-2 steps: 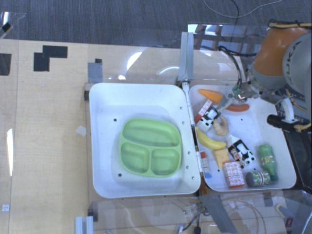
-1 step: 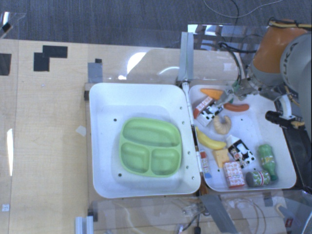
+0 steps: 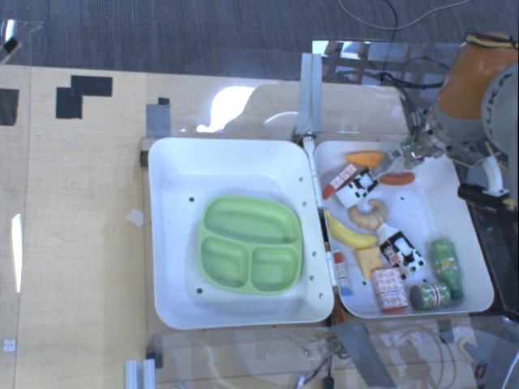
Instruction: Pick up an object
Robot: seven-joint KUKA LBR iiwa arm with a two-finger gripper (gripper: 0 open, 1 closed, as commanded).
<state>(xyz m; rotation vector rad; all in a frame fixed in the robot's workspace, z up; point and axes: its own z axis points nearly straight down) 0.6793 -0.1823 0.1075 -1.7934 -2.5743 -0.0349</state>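
The right bin (image 3: 478,298) holds several small items: an orange carrot (image 3: 363,159), a red sausage (image 3: 396,179), a black-and-white carton (image 3: 357,188), a tan pastry ring (image 3: 369,213), a banana (image 3: 350,234), a cheese slice (image 3: 370,259), a second cow-print carton (image 3: 402,252), a red box (image 3: 390,289), a can (image 3: 430,295) and a green bottle (image 3: 444,264). My gripper (image 3: 412,150) hangs at the bin's far right corner, just right of the carrot and above the sausage. Nothing is seen held in it.
The left bin (image 3: 170,241) carries a green divided plate (image 3: 250,244). A metal post (image 3: 309,96) rises between the bins at the back. The arm's orange band (image 3: 474,75) and grey body stand over the right bin's far right side. Cables lie beyond the bench.
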